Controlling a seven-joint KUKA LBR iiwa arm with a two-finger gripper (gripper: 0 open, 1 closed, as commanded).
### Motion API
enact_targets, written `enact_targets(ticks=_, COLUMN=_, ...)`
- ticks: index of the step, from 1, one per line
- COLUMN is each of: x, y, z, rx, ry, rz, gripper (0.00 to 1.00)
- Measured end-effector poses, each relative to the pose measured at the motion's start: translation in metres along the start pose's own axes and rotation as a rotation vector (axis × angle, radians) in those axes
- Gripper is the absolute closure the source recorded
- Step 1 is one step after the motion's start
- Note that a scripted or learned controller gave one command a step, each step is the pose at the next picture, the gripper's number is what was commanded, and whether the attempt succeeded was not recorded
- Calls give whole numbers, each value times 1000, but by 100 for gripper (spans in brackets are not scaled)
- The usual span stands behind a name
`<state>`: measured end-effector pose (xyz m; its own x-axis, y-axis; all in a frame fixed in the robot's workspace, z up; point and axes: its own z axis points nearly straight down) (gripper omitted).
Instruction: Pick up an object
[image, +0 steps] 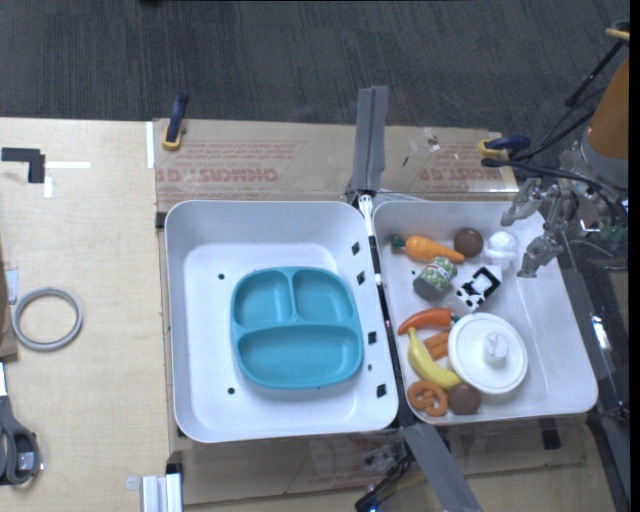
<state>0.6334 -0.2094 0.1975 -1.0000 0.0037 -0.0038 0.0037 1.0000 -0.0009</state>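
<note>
The metal gripper (533, 232) is hanging over the right bin's (570, 385) far right edge with its two shiny fingers spread apart, holding nothing. Inside that bin, a round white lid (488, 352) is sitting beside a smooth yellow banana (428, 364), a twisty brown pretzel (428, 398) and an orange carrot (434, 247). A blue plastic plate (296, 327) with three parts is lying in the left bin (195, 330).
</note>
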Motion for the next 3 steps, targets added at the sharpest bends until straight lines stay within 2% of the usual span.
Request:
enact_targets(ticks=1, x=-22, y=50, z=92, rx=1, ry=-5, rz=64, gripper=0)
enact_targets(ticks=2, x=-19, y=96, z=104, rx=0, ry=-1, rz=110, gripper=0)
enact_targets(ticks=3, x=50, y=111, z=105, rx=0, ry=1, rz=60, gripper=0)
